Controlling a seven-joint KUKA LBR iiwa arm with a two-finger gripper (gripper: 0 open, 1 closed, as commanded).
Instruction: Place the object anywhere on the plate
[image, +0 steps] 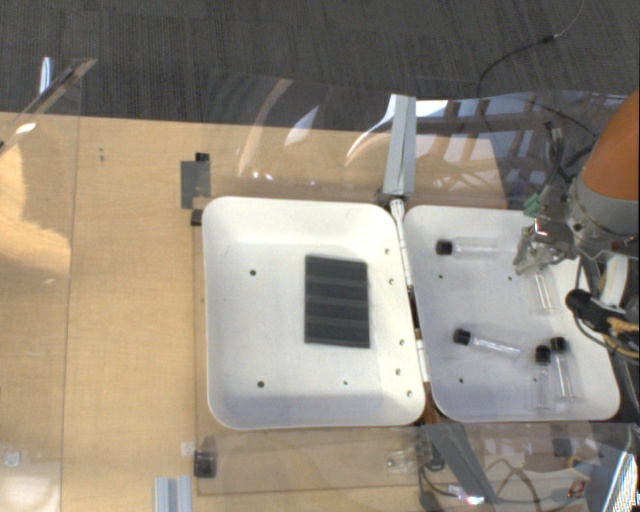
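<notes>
The left bin (225, 320) carries a dark ridged plate (337, 301) lying flat near its middle, long side running near to far, with bare white floor all round it, so anything lowered there has a broad, level target. A narrow gap with a grey post (400, 145) at its far end parts this bin from the right bin (440, 395), where the clear tubes with black caps lie scattered on their sides (they would roll, which is probably why none stands up). One tube (468, 246) rests at the far left of that bin with its cap to the left, a second tube (486, 343) lies nearer the front, cap also left, and a third tube (559, 370) lies close to the near right corner with its cap at the far end. A fourth tube (541, 291) seems to lie just under the gripper (540, 250), which hangs low over the far right of the bin, the arm entering from the right edge. Whether the claw is spread or pinched I cannot tell; the metal parts blur together, and no tube is plainly between them. By my reading the pick is not yet secured, and the plate waits well apart to the left.
</notes>
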